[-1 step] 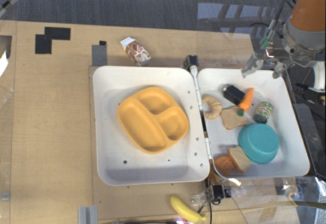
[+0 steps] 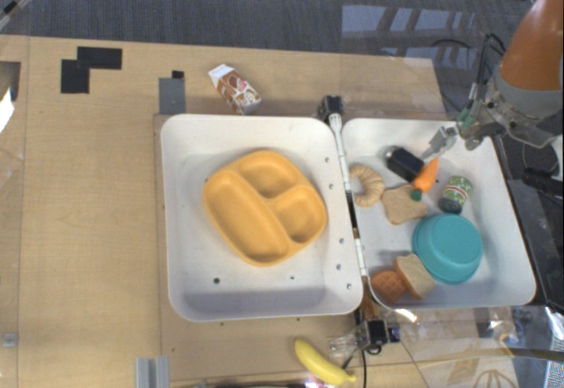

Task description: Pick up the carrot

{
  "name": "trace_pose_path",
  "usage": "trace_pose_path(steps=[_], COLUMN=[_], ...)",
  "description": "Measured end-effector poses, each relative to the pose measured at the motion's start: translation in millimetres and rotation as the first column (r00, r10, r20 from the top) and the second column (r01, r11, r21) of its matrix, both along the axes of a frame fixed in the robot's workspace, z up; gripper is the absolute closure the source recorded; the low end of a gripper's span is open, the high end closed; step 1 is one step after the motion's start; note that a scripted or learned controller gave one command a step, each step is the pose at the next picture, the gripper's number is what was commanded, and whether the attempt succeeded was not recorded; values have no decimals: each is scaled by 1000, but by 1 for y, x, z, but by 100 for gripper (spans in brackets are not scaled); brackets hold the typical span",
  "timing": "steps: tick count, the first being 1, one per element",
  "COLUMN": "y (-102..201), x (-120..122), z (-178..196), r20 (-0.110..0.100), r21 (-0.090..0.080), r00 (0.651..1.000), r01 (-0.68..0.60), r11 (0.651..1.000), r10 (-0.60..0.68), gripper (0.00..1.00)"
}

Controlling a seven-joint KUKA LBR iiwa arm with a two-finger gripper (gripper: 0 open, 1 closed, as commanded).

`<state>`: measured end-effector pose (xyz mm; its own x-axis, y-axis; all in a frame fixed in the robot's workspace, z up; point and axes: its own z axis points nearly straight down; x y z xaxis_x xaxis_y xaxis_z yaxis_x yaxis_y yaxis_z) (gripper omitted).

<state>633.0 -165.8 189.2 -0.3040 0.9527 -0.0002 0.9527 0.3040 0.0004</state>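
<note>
The carrot (image 2: 427, 174) is small and orange, with a green tip pointing toward the lower left. It lies in the right bin (image 2: 509, 227) near its far side, between a black block (image 2: 404, 163) and a green can (image 2: 456, 194). My gripper (image 2: 453, 137) hangs just up and right of the carrot's orange end. It is open, with one pale finger (image 2: 438, 141) slanting down toward the carrot. Nothing is between the fingers. The arm comes in from the upper right.
The right bin also holds a bagel (image 2: 366, 183), a bread slice (image 2: 404, 205), a teal bowl (image 2: 449, 247) and a bun (image 2: 392, 283). A yellow divided plate (image 2: 264, 205) sits in the left bin (image 2: 185, 289). A banana (image 2: 322, 364) and a snack packet (image 2: 234, 88) lie on the bench.
</note>
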Motion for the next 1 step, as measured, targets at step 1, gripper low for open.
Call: trace_pose_path(steps=[1], y=[-17], x=[14], z=[-74], r20=[33], r21=[-4], r00=[999], r01=[8], r11=[1000], r10=[-8], gripper=[0])
